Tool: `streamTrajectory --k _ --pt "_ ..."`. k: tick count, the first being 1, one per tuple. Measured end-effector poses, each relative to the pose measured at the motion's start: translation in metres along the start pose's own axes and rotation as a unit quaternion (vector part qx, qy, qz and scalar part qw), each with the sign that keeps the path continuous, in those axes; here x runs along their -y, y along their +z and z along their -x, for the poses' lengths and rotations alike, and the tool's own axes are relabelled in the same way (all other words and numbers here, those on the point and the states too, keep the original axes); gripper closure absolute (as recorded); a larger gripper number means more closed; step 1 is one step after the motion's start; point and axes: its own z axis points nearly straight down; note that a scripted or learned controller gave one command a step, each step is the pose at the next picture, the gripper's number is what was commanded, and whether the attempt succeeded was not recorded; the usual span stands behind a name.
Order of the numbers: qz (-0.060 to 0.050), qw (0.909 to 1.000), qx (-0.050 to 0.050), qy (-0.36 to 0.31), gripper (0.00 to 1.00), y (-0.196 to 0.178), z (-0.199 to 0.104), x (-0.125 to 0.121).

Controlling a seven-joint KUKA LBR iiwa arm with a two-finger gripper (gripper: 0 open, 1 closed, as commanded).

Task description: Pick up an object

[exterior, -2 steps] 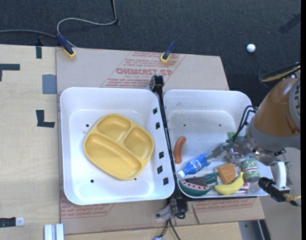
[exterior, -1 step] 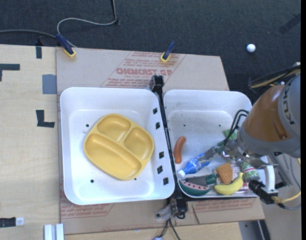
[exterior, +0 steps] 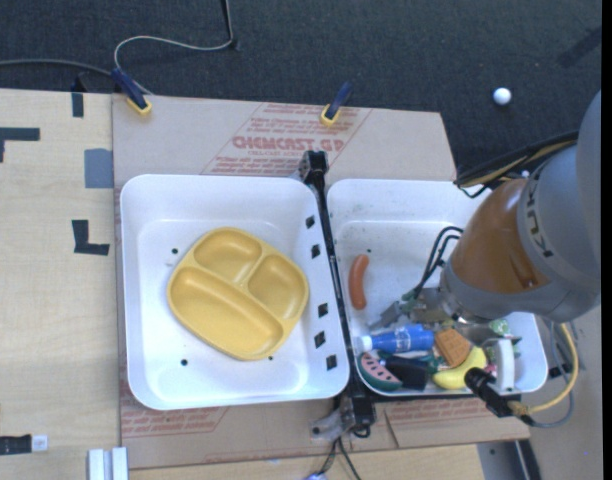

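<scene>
Clearly, the divider (exterior: pixel 326 268) between the two white bins serves as the landmark, a dark strip running from the far rim down to the near rim. Left of the divider lies the left bin (exterior: pixel 146 298), and in it rests a yellow sectioned plate (exterior: pixel 238 292), turned at a slant, its nearest corner close to the divider but not touching it. Both bins sit on a sheet of printed cardboard (exterior: pixel 276 138) spread over the desk (exterior: pixel 41 258), with two yellow clamps (exterior: pixel 132 94) at the cardboard's far edge, one well left of the divider's far end and one just beyond it.

Right of the divider is the right bin (exterior: pixel 386 203). Just beside the divider lies a small orange hot dog (exterior: pixel 359 279), lengthwise along it. Further right and toward the near end of the divider sits a cluster of small toys: a watermelon slice (exterior: pixel 374 370) nearest the divider, a blue bottle (exterior: pixel 400 341) lying on its side above it, then a brown piece (exterior: pixel 452 345) and a yellow banana (exterior: pixel 458 376).

The grey arm (exterior: pixel 546 238) with its orange band hangs over the right bin's right half. The claw (exterior: pixel 414 310) is low over the toy cluster, just above the blue bottle; whether it is spread or pinching anything cannot be told.
</scene>
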Motion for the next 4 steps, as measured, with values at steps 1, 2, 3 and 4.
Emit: streamTrajectory --k 1,2,3,4 --pt "0.000 1.0000 0.001 0.001 0.00 0.000 -0.011 0.001" --pt "0.002 1.0000 0.004 0.003 1.00 -0.010 -0.009 -0.001" --pt "-0.004 1.0000 -0.002 0.000 1.00 -0.098 -0.119 -0.004" --pt "-0.003 1.0000 0.000 0.000 1.00 -0.122 -0.075 -0.095"
